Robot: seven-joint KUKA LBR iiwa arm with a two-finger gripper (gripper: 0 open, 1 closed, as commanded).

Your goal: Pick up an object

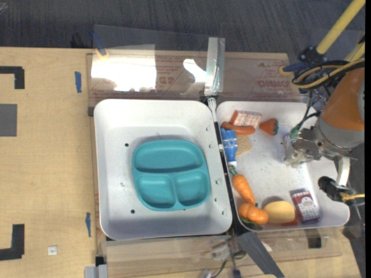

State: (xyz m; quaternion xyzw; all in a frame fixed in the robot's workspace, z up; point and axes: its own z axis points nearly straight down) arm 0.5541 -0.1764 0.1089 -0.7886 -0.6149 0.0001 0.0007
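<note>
On my desk (40, 155), the left bin (110, 213) holds a teal divided tray (170, 174). The right bin (272, 161) holds carrots (243, 189), a yellow potato (279, 211) and a small box (305, 205). My pincer (297, 149) hovers at its right side; I cannot tell its grip.

A robotics lab: taped cardboard bench (46, 155), 2 bins (110, 120), cables (316, 74).

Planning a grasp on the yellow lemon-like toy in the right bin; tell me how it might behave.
The yellow toy looks rounded and smooth, so it would probably roll or slip if nudged. It sits against the orange toy, which may shift along with it.
</note>
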